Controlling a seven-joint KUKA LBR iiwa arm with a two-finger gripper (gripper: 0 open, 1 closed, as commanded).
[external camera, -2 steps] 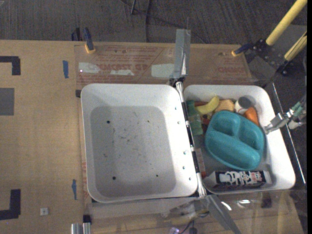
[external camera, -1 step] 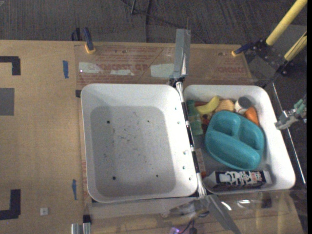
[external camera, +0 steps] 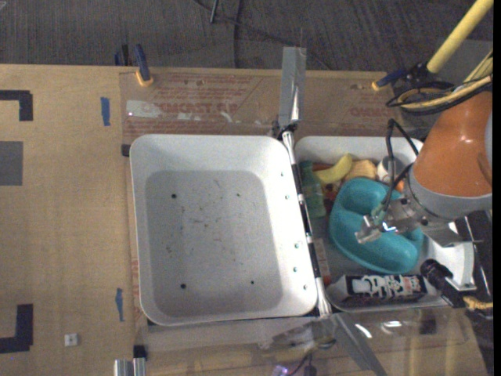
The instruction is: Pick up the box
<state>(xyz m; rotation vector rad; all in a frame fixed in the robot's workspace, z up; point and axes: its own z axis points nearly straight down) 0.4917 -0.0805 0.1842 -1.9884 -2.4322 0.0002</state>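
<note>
The box (external camera: 387, 286) is long and flat, printed in black and white. It lies on its side along the front wall of the right bin (external camera: 354, 144). My gripper (external camera: 374, 229) hangs over a teal U-shaped cushion (external camera: 352, 210) in the middle of that bin, just behind the box and apart from it. The grey arm with its orange band (external camera: 458, 151) reaches in from the right and hides the bin's right side.
A yellow banana (external camera: 337, 168) and green and red items (external camera: 313, 194) lie at the back left of the right bin. The left bin (external camera: 141, 210) stands beside it, sharing a middle rim. Cables and a yellow pole (external camera: 463, 23) sit at the upper right.
</note>
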